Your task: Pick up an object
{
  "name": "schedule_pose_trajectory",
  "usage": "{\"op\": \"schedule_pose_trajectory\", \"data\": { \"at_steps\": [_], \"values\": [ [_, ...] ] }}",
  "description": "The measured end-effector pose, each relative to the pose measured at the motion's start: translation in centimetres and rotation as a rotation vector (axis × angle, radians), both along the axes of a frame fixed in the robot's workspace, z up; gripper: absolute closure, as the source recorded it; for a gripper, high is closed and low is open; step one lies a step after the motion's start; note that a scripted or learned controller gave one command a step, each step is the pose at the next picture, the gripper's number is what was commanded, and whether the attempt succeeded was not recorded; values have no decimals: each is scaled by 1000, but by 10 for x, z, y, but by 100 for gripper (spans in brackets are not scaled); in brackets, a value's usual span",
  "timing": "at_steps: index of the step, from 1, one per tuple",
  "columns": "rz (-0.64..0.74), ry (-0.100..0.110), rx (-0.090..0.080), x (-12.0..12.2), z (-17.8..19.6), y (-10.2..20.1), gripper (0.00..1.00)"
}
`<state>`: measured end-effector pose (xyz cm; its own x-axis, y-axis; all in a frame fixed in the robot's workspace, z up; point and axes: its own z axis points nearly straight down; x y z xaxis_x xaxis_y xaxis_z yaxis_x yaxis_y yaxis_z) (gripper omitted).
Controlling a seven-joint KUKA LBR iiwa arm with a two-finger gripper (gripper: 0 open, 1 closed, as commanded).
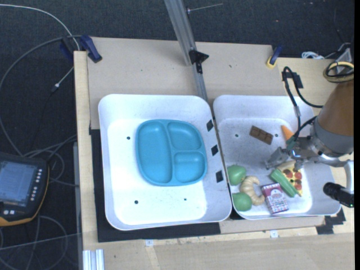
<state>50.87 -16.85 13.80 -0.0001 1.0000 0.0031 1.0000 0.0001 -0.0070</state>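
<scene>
The arm (pixel 337 122) is reaching into the right bin (pixel 247 103) from its right edge. The gripper (pixel 286 157) is hanging low over the bin's right half, just above a green stick (pixel 283 183) and a pizza slice (pixel 295 179); its fingers are standing apart, with nothing between them. A brown block (pixel 261 134) is lying near the bin's middle, an orange piece (pixel 287 132) beside it. Two green fruits (pixel 236 174), a croissant (pixel 253 188) and a red packet (pixel 275 199) are sitting along the front edge. A blue tray (pixel 170 152) is resting in the left bin (pixel 112 151).
</scene>
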Motion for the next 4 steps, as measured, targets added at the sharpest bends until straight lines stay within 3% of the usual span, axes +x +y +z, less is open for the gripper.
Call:
{"op": "schedule_pose_trajectory", "data": {
  "at_steps": [1,2,4],
  "values": [
    [-1,-13,-8,2,-42,-2,0],
    [0,-20,-9,4,-29,-2,100],
    [2,-13,-5,18,72,-2,100]
  ]
}}
